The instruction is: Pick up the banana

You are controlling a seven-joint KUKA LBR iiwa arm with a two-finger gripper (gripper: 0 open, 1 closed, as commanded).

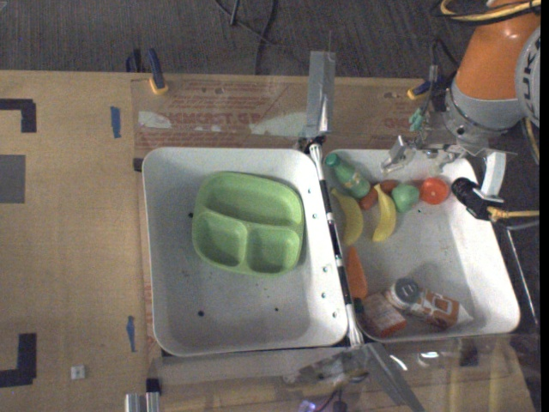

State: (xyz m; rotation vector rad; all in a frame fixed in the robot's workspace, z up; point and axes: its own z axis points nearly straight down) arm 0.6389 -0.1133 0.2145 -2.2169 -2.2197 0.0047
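— down at the near edge of the right bin (506, 303) lies a bottle (426, 303) on its side, white cap toward the middle, with a small packet (383, 314) just beside it. see them?

— yes. and that orange carrot (356, 273) against the dividing wall. where's the banana?

— two yellow ones, far half of that same bin. one banana (387, 214) curves beside a green pepper (405, 196); the other banana (349, 216) lies near the wall, below a green bottle (350, 177). a red tomato (434, 190) sits to the right of the pepper.

— and the arm?

— its gripper (426, 150) hangs over the far rim, above the tomato and pepper, touching no fruit that i can see. whether the jaws are spread or pressed together, i cannot tell.

— left bin (163, 256)?

— a green divided plate (249, 222), three compartments, lying toward the far side.
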